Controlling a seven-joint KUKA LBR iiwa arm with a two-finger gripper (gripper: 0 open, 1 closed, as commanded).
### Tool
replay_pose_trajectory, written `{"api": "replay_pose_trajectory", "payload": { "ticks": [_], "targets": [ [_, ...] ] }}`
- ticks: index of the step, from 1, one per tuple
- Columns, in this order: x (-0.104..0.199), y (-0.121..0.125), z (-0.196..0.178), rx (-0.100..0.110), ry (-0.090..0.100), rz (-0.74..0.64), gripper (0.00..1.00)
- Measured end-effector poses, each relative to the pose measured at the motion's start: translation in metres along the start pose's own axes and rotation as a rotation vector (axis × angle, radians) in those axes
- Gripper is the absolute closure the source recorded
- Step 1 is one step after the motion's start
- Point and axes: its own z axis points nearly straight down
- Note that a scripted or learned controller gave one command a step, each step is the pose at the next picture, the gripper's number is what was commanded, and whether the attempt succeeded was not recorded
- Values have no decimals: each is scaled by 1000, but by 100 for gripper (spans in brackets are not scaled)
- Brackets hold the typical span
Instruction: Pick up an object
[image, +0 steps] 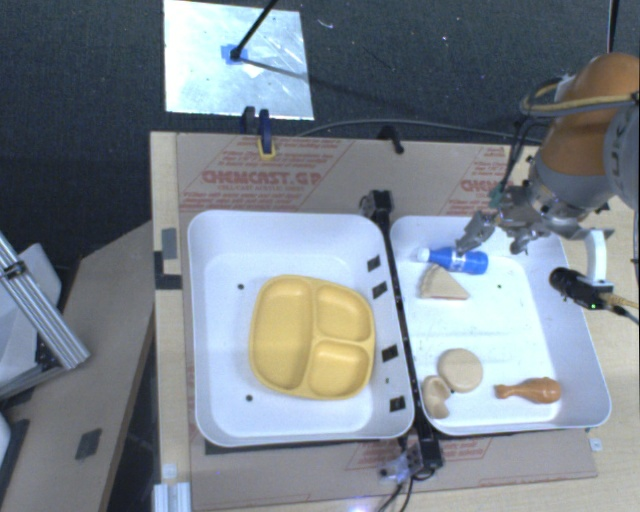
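My gripper (497, 236) hangs over the far part of the right bin (575, 345), its fingers spread open with nothing between them. A blue bottle with a white cap (455, 261) lies just below the left finger (473, 234), at the bin's far left. Touching the bottle on its near side is a tan wedge (442, 286). Nearer the front lie a round beige piece (461, 369), a small beige piece (436, 393) and a brown drumstick (530, 390).
The left bin (225, 300) holds a yellow divided plate (311, 335). A black divider with clips (393, 310) runs between the bins. The middle of the right bin is bare white floor.
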Motion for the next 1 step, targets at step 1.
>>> {"api": "replay_pose_trajectory", "payload": {
  "ticks": [1],
  "targets": [
    [0,3,-7,-12,-1,-2,0]
  ]
}}
